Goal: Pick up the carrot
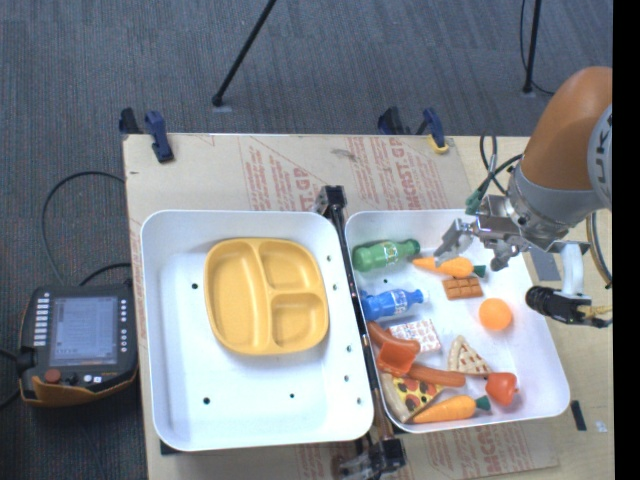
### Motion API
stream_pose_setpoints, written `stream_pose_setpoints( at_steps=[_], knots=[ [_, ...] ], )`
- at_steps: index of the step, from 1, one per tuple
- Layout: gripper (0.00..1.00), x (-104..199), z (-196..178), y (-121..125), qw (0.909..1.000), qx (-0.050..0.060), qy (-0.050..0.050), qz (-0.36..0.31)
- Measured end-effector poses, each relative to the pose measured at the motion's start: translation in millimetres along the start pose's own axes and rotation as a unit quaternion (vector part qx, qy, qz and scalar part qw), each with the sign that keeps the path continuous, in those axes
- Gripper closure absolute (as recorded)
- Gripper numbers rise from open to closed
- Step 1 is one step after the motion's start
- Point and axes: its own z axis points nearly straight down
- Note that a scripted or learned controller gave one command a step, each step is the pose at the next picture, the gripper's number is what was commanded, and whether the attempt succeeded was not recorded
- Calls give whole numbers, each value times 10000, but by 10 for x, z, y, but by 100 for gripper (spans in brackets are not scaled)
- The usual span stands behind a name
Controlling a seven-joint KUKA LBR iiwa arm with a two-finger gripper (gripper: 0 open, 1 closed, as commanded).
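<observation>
A small orange carrot [446, 265] with a green top lies in the upper part of the right bin [552, 360], beside a green bottle [385, 255]. My gripper [475, 247] hangs just above and slightly right of it, open, with one finger on each side and nothing between them. A second, larger carrot [447, 408] lies along the right bin's front edge.
The right bin also holds a blue bottle [392, 301], a brown waffle [463, 288], an orange ball [495, 314], a pizza slice [467, 356], a red pepper [502, 388] and a sausage [432, 375]. A yellow divided plate [267, 295] sits in the left bin [170, 368].
</observation>
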Motion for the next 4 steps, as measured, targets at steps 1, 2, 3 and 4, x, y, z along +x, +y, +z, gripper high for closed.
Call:
stream_pose_setpoints(
  at_steps=[1, 2, 3, 4],
  knots=[
    [0, -400, 1316, 319, 9999, -14, 2, -168],
    [100, -397, 1218, 320, 9998, -9, 5, -174],
    [100, 155, 1325, -430, 9893, -5, 5, -1457],
    [100, -471, 1319, -398, 9620, -20, -4, -2731]
  ],
)
